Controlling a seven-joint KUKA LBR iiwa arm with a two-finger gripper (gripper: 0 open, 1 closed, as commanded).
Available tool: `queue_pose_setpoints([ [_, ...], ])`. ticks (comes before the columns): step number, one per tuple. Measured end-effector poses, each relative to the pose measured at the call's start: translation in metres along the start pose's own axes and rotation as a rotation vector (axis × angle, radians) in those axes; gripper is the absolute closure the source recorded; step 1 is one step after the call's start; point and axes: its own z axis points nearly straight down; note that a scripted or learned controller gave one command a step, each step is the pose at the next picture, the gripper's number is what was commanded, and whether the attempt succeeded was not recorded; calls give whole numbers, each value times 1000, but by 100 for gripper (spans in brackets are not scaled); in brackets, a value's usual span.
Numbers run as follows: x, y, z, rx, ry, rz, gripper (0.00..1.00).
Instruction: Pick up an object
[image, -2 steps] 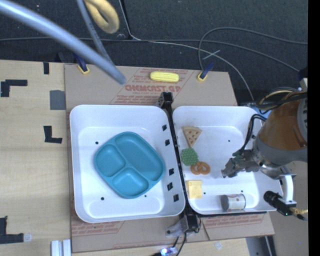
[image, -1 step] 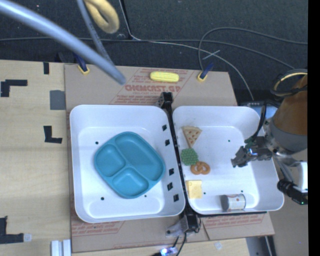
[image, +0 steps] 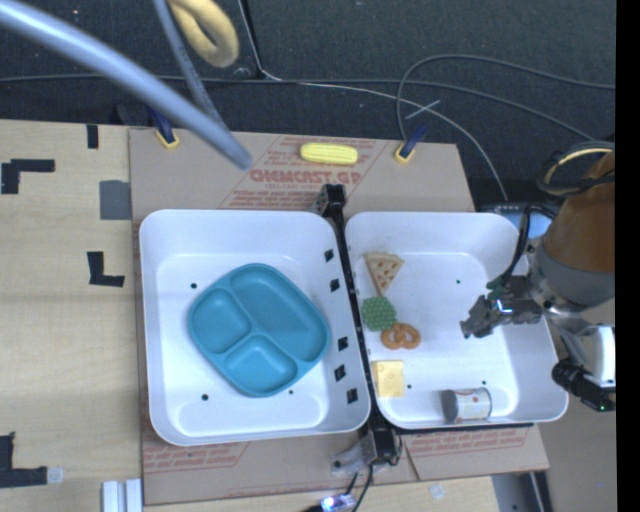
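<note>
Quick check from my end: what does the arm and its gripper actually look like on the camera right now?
The arm is grey with a broad orange band above the wrist and rounded, bulky housings. A dark cable loops beside it. The gripper is small, dark and angular, almost black against the white right bin.

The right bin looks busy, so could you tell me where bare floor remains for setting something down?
In the right bin, bare floor runs between the pretzel and the gripper, and along the far wall. The left wall is crowded: cracker, green piece, yellow square.
</note>
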Motion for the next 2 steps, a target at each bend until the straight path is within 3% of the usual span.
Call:
queue_pose_setpoints([
  [2,90,35,-2,0,1,-5,100],
])
